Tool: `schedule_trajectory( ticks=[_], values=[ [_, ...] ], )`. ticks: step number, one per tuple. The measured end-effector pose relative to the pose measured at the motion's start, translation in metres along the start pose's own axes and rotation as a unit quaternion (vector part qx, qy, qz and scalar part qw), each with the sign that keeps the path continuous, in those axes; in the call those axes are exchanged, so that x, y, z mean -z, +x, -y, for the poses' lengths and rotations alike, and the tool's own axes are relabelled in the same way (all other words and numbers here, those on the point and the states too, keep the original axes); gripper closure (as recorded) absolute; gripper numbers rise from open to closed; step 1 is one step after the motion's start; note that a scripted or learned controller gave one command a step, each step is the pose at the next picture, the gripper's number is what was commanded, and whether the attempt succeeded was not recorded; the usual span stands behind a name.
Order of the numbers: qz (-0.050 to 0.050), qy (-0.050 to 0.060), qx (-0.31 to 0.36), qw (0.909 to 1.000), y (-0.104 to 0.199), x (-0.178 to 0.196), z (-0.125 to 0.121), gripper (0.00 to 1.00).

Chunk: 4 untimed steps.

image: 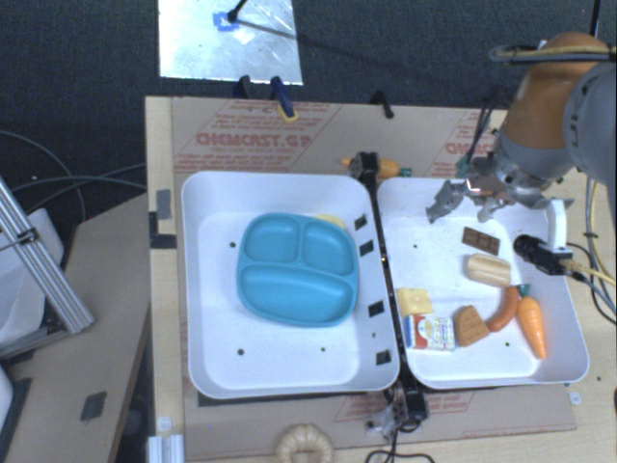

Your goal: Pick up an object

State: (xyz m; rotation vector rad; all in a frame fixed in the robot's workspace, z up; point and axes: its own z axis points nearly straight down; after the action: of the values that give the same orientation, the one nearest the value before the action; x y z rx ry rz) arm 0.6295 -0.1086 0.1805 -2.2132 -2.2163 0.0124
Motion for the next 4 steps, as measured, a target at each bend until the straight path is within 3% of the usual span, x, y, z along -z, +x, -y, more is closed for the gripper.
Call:
schedule_trajectory(
  ticks=[1,3,4],
  values=[
    [0.001,-0.007,0.001,1.0,0.0,0.008,-0.003,0.0],
    [0.0,-0.005,0.0,1.0,0.003,-0.08,0.009,0.0],
    [0.001,-0.006,0.0,1.0,0.003,-0.097,0.008,0.0]
  ],
)
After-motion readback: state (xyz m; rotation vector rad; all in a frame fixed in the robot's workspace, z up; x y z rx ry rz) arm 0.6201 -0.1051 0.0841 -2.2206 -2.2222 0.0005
